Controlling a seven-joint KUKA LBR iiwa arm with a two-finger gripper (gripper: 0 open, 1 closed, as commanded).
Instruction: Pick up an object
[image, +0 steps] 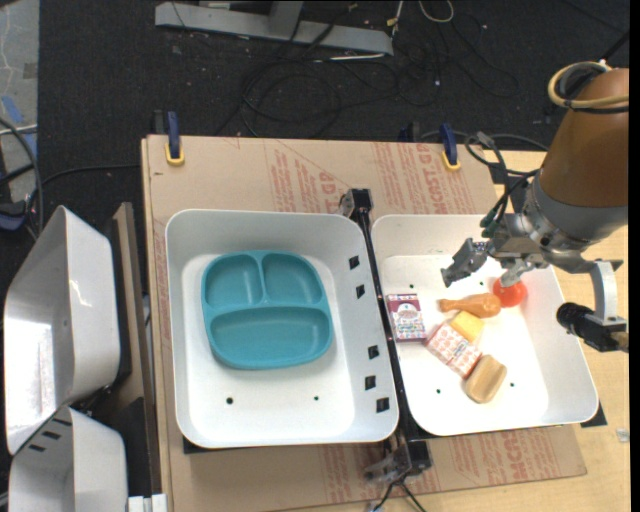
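Brown bench board (260, 175) with red print, fixed at the far edge by two blue and yellow clamps (175, 140), above a dark floor (90, 70) crossed by black cables (290, 90). At the far left, beside the board, spare white tubs (60, 320) leaning on each other. On the board, two shallow white bins side by side, touching along a row of black clips (372, 350). In the left bin (270, 400), a teal divided plate (267, 308) lying flat. In the right bin (560, 370), a close group of small objects: a little patterned box (405, 316) near the inner wall, an orange toy drumstick (472, 305), a red round piece (511, 291) just beside it, a yellow block (466, 327), a pink patterned packet (452, 350) and a tan bread-like piece (485, 379) nearest the front. Above the far side of this group hangs the gripper (490, 268), its dark fingers apart, nothing seen between them, right over the drumstick and the red piece, partly covering the latter. Around the group, bare white bin floor.
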